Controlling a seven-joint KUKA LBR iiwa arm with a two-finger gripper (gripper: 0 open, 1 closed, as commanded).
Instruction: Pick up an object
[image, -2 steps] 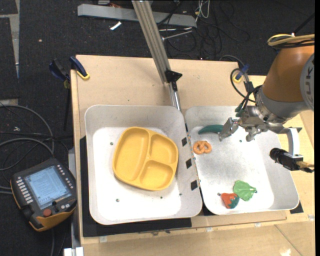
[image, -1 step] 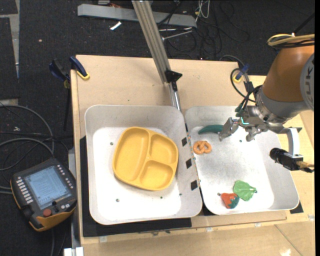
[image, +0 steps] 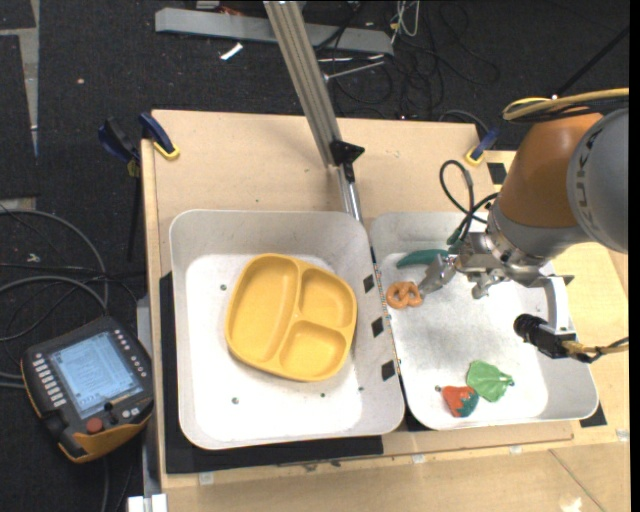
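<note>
Two white bins sit side by side on the tabletop (image: 250, 160). The left bin (image: 200, 260) carries a yellow divided plate (image: 290, 317). The right bin (image: 470, 340) carries a pretzel-shaped brown object (image: 404, 294) close to the left wall, a teal object (image: 420, 259) just beyond it, and a green object (image: 488, 381) touching an orange-red object (image: 460, 400) near the front edge.

The pincer (image: 455, 272) hangs low over the right bin, just right of the pretzel-shaped object. Whether it is spread or pressed together cannot be told, and nothing is seen held in it.

Probable faults from this position:
- The pincer descends beside the target, not around it, and comes up bare.
- The pretzel-shaped object lies flat and thin; contact may push it against the bin wall.
- The teal object nearby may be struck or dragged along.
</note>
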